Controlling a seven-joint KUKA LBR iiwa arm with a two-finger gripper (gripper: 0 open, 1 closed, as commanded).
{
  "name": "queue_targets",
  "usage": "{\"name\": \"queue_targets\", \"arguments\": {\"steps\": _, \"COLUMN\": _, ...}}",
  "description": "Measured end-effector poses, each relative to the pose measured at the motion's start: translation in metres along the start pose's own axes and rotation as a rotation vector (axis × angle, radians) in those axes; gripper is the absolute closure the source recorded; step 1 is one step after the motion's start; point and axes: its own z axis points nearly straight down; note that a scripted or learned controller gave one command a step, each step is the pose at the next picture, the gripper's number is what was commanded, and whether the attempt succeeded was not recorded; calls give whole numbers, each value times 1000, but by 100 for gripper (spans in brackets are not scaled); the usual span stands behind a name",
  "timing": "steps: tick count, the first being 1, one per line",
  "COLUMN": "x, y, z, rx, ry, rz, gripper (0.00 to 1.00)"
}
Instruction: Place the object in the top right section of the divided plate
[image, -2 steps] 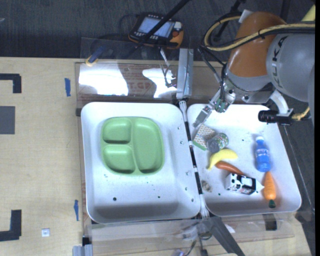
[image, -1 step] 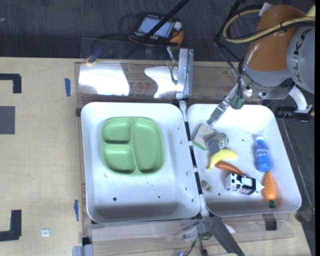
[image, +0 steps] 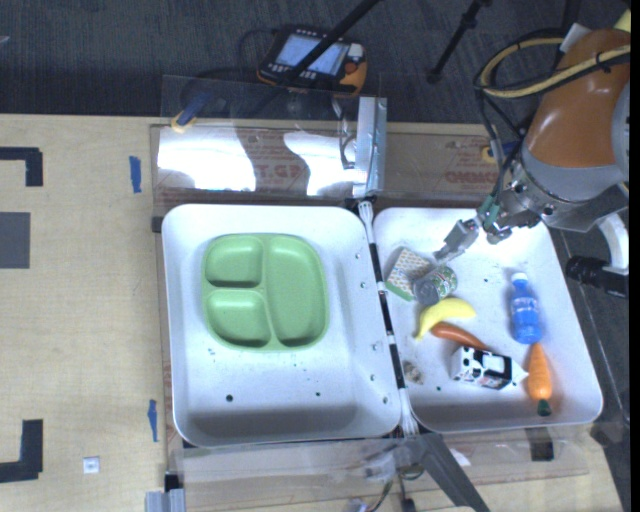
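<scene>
Several small things lie in the right bin (image: 570, 290), right of centre in the frame: a banana (image: 443, 316), a blue bottle (image: 525, 310), a carrot (image: 540, 375), a black-and-white box (image: 484, 367), and a patterned packet (image: 405, 272) with a grey lump (image: 435, 286) beside it. The gripper (image: 448, 248) hangs just above that packet and lump, which I take for its target; whether its fingers are wide or closed I cannot tell. The packet looks light, soft and crinkly, likely to slip, so I would pinch it across a free edge. The green plate (image: 267, 290) sits in the left bin (image: 190, 390), well apart. No label is readable; the box's print is too small.
</scene>
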Motion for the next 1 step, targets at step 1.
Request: {"name": "queue_targets", "arguments": {"steps": 1, "x": 75, "y": -56, "z": 34, "rx": 4, "ry": 2, "rz": 424, "gripper": 0}}
